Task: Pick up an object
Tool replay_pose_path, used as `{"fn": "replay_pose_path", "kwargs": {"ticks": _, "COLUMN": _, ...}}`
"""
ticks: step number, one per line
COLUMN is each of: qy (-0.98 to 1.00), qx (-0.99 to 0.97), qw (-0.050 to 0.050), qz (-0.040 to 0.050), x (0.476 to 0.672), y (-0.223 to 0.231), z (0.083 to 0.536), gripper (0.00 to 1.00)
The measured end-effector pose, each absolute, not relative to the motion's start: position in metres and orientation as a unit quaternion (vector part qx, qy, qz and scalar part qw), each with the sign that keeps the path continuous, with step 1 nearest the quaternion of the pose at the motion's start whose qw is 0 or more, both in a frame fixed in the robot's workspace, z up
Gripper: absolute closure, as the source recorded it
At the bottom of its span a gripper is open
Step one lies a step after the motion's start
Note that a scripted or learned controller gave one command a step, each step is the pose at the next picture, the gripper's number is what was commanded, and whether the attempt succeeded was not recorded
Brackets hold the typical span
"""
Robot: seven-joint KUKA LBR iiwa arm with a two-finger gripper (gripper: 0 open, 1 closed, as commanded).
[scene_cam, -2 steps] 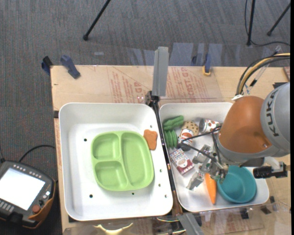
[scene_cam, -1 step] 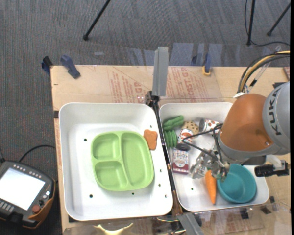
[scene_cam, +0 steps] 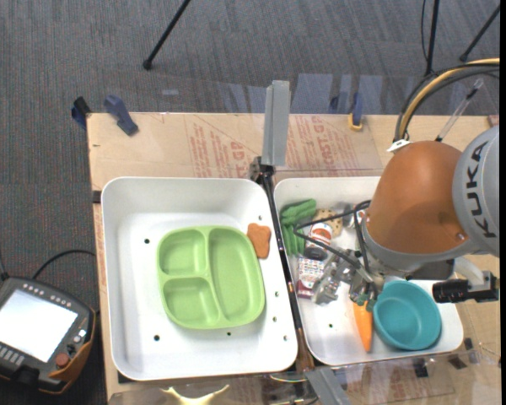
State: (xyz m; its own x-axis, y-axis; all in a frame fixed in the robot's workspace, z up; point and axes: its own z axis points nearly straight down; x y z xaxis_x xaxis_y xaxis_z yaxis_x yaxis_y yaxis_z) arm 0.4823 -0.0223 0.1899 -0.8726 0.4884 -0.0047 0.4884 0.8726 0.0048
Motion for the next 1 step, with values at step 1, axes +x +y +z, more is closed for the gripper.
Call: {"fn": "replay_pose_path", "kwargs": {"ticks": 1, "qy": 0.984, "qx": 0.180, "qw": -0.002, "qz": -0.0002, "x": 0.4753, "y": -0.0869, "z": 0.1701, "gripper": 1.00}}
